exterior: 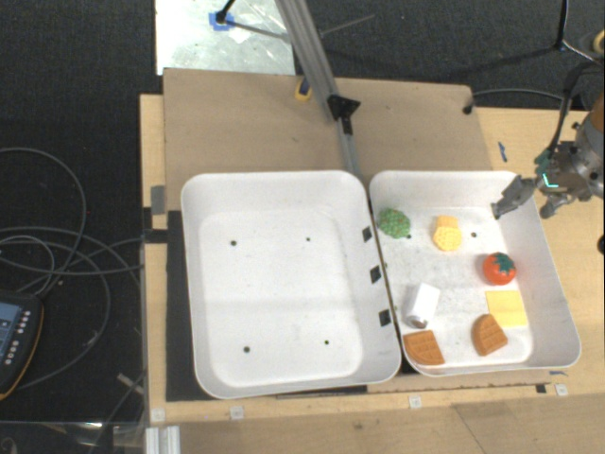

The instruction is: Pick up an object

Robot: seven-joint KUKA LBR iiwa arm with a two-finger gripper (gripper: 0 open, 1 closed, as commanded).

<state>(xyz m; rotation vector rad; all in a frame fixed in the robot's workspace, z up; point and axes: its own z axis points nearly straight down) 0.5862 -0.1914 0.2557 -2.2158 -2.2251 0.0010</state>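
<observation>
My claw (531, 197) hangs over the far right corner of the right bin (558, 301), fingers apart and holding nothing. The red tomato (499, 268) sits near the right wall. It looks light, round and slippery, so I should pinch its middle

Two white bins, left (274, 282) and right (553, 282), each speckled with a few small dark dots, sit on a tan bench (397, 121) bordered by dark grey carpet (76, 64). In the right bin: a green knobbly ball (394, 222), a yellow textured piece (447, 235), a red tomato (499, 269) with a green top, a plain yellow block (507, 307), a white block (422, 303), and two orange-brown waffle-patterned pieces (424, 348) (489, 335). The gripper (529, 200) is grey with a small teal light.
</observation>
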